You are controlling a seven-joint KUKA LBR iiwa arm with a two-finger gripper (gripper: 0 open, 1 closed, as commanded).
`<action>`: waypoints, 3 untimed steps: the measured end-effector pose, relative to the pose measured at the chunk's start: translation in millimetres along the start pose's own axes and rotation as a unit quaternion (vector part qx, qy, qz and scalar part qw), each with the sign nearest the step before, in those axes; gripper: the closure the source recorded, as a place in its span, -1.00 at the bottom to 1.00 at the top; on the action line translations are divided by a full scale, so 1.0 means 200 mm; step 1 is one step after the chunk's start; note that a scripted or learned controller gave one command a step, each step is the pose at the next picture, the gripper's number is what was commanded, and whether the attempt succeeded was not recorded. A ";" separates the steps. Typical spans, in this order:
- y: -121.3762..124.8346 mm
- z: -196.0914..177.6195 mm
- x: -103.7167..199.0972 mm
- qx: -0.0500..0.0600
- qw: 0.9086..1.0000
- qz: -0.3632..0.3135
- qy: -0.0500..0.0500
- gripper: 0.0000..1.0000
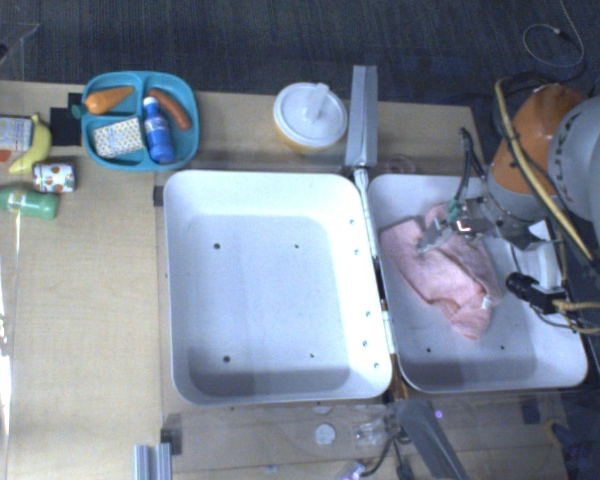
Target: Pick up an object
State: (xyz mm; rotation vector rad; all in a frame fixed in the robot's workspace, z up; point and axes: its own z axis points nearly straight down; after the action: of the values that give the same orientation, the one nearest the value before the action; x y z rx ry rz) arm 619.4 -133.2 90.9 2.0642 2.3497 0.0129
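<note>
camera view: looking down at a slant, 2 white bins side by side on the table (80,318), arm coming in from the right

arm: grey w/ orange band (538,118), sits over the right edge of the right bin (500,363)

gripper (458,226): over the upper middle of the right bin, right at the top end of the pink thing. Can't tell if it's open or closed from this angle, and can't tell if it's actually touching, tbh

pink thing (445,273): soft, crumpled, looks like cloth or a bag. It lies on the floor of the right bin and runs diagonally from upper left down to lower right, roughly mid-bin. Its lower end is near the bin's centre, apart from the walls

left bin (270,298): white w/ a few small dark dots on its floor, touching the right bin along the middle seam

metal post (360,118): grey, stands at the far end of the seam btw the bins

white lidded cup (310,115): on the table just behind the left bin, next to the post

teal plate (187,103): divided, behind the left bin's far left corner. It holds a carrot (110,99), a blue bottle (158,128), a sausage-ish thing (177,111) and a pale patterned bit (118,138)

far left of table: red/white box (2,133), banana (32,146), small can (53,177) and green bottle (20,202) lying on its side, all bunched close together, well apart from the bins
</note>
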 end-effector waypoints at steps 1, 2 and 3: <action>0.00 0.00 -0.19 0.001 0.997 -0.077 0.000 -1.00; 0.10 0.01 -0.21 0.003 0.990 -0.140 0.001 -1.00; 0.21 0.01 -0.20 0.014 0.983 -0.184 0.003 -1.00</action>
State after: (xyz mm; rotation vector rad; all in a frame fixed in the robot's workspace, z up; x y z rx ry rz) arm 665.8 -166.9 89.5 1.6083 2.7086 -0.0178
